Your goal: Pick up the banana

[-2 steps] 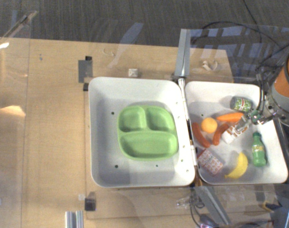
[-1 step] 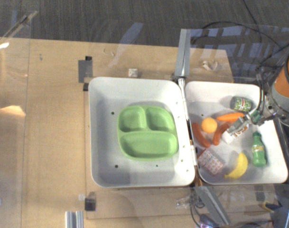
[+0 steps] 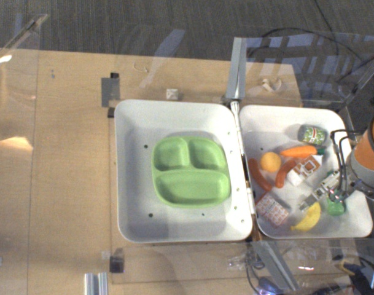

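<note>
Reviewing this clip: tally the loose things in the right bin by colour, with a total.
Yellow: 1, banana
Orange: 3, round fruit, carrot, sausage
Green: 2, can, small ball
Red and white: 2, patterned packet, small box
Total: 8

Robotics lab: bench (image 3: 64, 165), bins (image 3: 131, 165), loose cables (image 3: 297, 35).

On my counter (image 3: 58, 165) I've got two bins side by side. The left bin (image 3: 134, 165) holds a divided tray (image 3: 190, 171) at its centre. The right bin (image 3: 358, 226) is crowded: can (image 3: 312, 134) at the back, carrot (image 3: 299, 152) before it, orange (image 3: 270, 161) to the left, banana (image 3: 307, 219) at the front, small box (image 3: 272, 209) left of it. My pincer (image 3: 325, 192) sits just behind the banana.
</note>
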Tool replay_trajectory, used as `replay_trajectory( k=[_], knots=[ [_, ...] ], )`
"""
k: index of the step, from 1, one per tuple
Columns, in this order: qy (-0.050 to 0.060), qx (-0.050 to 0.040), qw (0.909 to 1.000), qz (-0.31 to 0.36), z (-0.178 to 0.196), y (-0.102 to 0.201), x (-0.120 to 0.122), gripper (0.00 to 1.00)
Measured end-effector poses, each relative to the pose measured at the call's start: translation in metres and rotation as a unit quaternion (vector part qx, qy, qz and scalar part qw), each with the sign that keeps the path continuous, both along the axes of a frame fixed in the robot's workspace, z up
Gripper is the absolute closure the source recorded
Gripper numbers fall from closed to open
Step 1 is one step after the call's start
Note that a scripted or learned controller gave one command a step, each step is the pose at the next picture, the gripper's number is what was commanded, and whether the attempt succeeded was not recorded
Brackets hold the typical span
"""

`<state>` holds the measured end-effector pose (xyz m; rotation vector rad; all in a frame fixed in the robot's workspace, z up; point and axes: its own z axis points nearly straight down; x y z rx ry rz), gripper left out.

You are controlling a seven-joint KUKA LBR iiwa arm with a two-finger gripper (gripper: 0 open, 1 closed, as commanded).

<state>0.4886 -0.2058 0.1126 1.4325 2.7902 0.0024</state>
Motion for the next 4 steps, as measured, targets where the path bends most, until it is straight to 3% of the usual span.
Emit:
replay_trajectory(
  k=[1, 2, 3, 4],
  knots=[
    [-0.005, -0.0008, 1.0, 0.001, 0.012, 0.001, 0.004, 1.0],
    [-0.011, -0.0075, 0.9933, 0.115, -0.017, 0.057, 0.006, 1.0],
    [-0.002, -0.0024, 0.9634, 0.268, 0.012, 0.0, 0.037, 1.0],
    [-0.002, -0.0032, 0.934, 0.357, 0.075, 0.001, 0.091, 1.0]
  ],
)
